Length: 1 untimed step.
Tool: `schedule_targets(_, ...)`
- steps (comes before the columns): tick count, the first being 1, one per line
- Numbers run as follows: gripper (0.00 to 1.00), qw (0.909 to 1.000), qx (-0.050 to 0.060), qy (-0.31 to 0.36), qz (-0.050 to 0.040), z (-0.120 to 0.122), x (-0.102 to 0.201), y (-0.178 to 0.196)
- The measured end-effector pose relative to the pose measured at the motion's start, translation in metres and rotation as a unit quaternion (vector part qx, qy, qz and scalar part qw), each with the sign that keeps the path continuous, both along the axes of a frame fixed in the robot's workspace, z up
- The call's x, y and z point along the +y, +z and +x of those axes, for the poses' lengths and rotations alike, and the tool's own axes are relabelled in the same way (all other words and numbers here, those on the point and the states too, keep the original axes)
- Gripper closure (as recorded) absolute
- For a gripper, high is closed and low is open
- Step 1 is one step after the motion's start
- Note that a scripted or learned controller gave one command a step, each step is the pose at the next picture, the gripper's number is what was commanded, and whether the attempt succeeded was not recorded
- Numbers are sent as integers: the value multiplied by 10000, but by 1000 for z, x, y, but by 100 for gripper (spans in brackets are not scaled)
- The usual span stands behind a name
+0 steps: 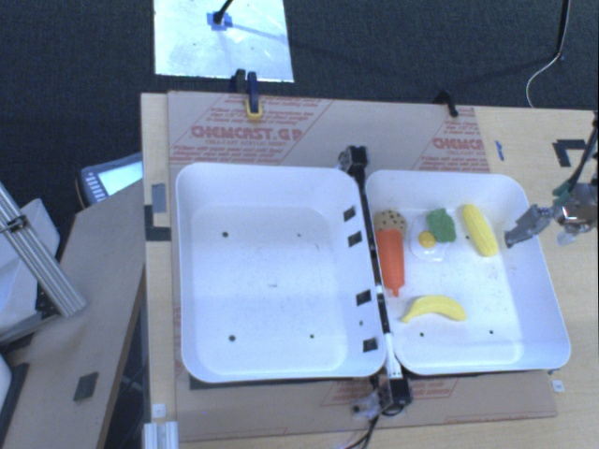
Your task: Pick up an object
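Two white bins side by side on the bench. Left bin [267, 269] sits at nine o'clock of the right bin [524, 344].

All the objects lie in the right bin's upper-left part. Orange carrot [391, 260] lies lengthwise against the left wall. Tan speckled cookie [390, 220] touches its top end, at twelve o'clock. Green piece [441, 224] sits at three o'clock of the cookie, a small fried egg [428, 241] just beside it at seven o'clock. Yellow corn cob [480, 229] lies at three o'clock of the green piece. Banana [433, 309] lies at five o'clock of the carrot, apart from it.

Gripper [520, 229] sits at the bin's right rim, three o'clock of the corn. Nothing is between its fingers; whether they are apart, cannot tell.
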State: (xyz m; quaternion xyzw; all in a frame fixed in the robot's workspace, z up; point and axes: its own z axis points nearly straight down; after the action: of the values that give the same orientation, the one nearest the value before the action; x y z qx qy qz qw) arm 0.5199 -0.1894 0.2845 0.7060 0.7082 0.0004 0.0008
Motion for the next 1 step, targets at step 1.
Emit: schedule_targets(1,0,10000,-61,6,-29,-7,-19,105)
